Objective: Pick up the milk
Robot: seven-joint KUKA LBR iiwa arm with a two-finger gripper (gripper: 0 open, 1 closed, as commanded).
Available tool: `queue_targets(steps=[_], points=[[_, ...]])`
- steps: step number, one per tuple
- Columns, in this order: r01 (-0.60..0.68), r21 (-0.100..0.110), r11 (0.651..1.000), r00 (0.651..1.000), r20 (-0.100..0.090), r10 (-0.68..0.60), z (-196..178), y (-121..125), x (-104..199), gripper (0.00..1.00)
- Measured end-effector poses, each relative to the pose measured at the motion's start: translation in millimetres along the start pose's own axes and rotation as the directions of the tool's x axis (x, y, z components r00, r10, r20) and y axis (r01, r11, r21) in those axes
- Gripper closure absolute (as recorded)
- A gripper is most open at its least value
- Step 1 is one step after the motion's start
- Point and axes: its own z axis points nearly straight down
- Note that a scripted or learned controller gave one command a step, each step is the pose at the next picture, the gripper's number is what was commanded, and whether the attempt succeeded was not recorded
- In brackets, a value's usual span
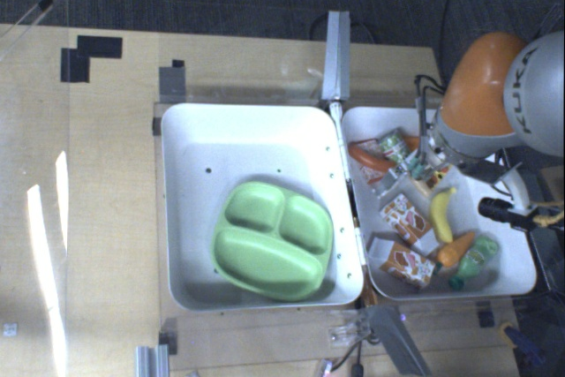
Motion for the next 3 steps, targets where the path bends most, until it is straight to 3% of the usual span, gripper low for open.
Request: queue_targets(steps=[1,2,3], points=[[0.282,-0.001,0.960,0.960,0.002,-0.282,-80.8,13.2,6.2,0.00],[0.583,-0.002,0.812,0.812,0.005,-0.583,35.9,-32.5,20.2,0.00],[0.580,-0.008,0.815,0.815,0.014,-0.580,23.1,-29.1,19.9,1.00]])
